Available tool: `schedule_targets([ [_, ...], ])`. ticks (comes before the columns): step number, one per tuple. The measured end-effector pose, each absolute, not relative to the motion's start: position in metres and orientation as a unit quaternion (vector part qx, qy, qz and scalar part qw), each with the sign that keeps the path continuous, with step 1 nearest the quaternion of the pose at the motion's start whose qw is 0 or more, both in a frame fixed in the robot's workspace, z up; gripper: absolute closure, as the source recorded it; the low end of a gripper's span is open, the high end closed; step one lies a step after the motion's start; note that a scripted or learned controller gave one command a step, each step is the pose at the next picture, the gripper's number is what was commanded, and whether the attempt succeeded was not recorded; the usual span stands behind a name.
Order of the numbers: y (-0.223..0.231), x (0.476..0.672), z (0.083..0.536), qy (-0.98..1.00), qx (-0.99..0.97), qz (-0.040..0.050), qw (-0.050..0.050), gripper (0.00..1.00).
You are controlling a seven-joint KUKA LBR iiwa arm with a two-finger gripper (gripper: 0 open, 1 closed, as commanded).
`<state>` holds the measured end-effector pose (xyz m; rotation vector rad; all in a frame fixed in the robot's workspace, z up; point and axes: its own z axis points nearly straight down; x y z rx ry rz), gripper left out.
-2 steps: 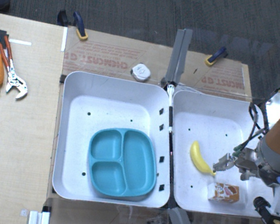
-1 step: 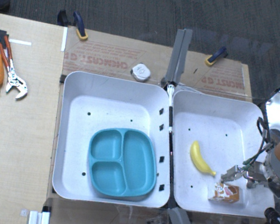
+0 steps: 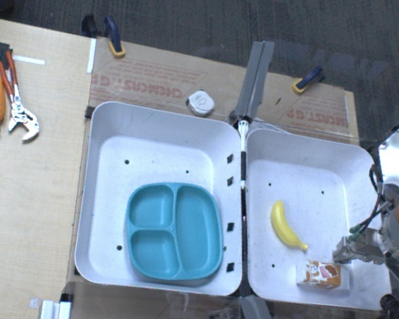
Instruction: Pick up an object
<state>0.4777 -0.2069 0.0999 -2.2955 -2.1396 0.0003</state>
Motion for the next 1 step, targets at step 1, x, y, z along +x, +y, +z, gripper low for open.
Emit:
schedule_targets([
  [1,-0.1857,0.5523,0.2134,-0.723,-0.691,0.0004,-0.001,1.00],
])
